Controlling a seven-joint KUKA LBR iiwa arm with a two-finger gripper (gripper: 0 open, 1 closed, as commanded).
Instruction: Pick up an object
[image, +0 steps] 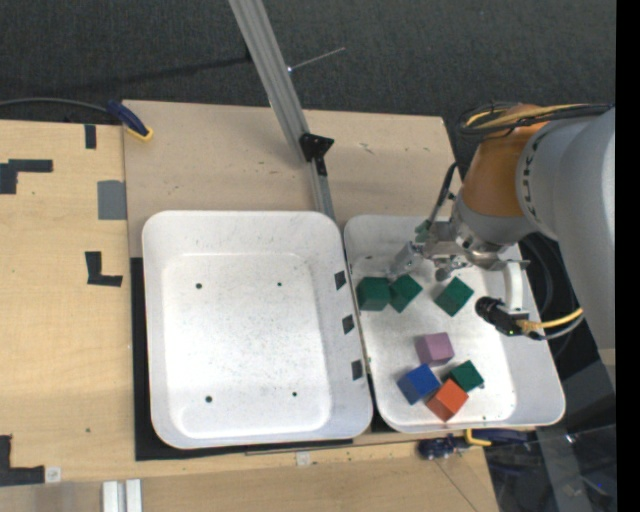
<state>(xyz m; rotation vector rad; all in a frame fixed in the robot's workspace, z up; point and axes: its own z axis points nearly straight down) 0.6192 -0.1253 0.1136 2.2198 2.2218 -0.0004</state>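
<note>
My gripper (420, 267) hangs over the upper part of the right bin (530, 400), fingers spread and nothing between them. Just below it lie two dark green blocks, one (373, 293) touching the other (405, 292). A third green block (454, 296) sits a little to the right, under the gripper's right side. Farther toward the front lie a purple block (434, 348), a blue block (419, 384), a small green block (466, 376) and an orange-red block (449, 400), the last three bunched together.
The left bin (160, 300) sits beside the right one, sharing a raised middle rim (350, 320). A slanted metal pole (285, 90) crosses the bench behind the bins. The arm's grey and orange body (530, 180) covers the right bin's back right corner.
</note>
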